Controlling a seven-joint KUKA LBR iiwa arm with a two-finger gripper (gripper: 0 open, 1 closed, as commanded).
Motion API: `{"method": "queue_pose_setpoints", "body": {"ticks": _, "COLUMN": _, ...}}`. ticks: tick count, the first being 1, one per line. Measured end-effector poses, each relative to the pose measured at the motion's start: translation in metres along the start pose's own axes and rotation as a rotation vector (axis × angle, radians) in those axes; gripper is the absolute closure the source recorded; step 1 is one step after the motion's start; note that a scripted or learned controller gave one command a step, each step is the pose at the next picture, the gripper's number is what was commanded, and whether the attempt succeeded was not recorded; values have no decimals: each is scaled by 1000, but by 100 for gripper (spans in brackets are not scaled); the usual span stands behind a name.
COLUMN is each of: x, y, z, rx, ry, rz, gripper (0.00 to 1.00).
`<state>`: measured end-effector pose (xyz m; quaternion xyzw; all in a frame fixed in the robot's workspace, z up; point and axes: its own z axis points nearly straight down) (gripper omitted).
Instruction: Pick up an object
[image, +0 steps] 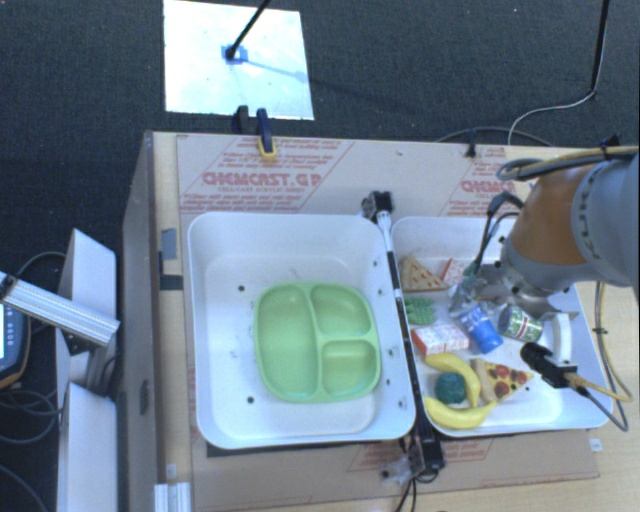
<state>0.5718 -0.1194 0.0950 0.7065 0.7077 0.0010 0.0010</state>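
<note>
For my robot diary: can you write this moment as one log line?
arm: over right bin | hand: low among toys | banana: lying in bin | green tray: left bin | lifted: nothing seen

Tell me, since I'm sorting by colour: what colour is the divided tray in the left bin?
Light green divided tray, seen in the camera view.

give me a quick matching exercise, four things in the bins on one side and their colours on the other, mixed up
Things:
1. divided plate
2. banana
3. pizza slice
4. small bottle

Colours:
A. blue
B. pale green
C. tan with red spots
D. yellow

Pairs: 1-B, 2-D, 3-C, 4-A
</note>
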Motion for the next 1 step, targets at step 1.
{"method": "queue_pose_setpoints", "body": {"ticks": 1, "x": 85, "y": -25, "z": -90, "rx": 0, "ry": 1, "rz": -2, "gripper": 100}}
